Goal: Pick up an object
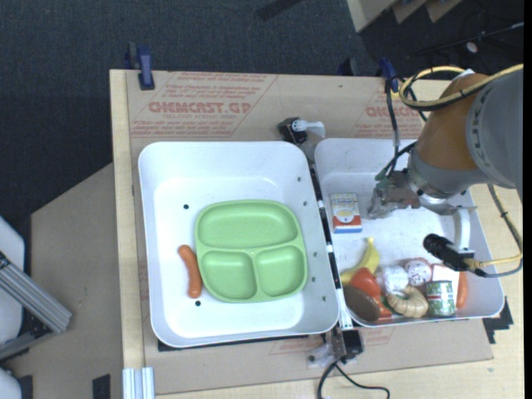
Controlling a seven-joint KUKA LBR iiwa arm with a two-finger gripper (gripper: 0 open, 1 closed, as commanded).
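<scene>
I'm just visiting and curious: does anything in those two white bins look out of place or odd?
One thing: an orange toy sausage lies loose on the left bin's floor beside the green divided plate, not on it. In the right bin, the toy food is heaped in the near corner. Nothing looks spilled or broken.

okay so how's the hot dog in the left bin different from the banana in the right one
The hot dog is orange-red; the banana is yellow. The hot dog lies alone on bare bin floor beside the green tray; the banana is crowded against other toy foods. Both are small, elongated pieces.
</scene>
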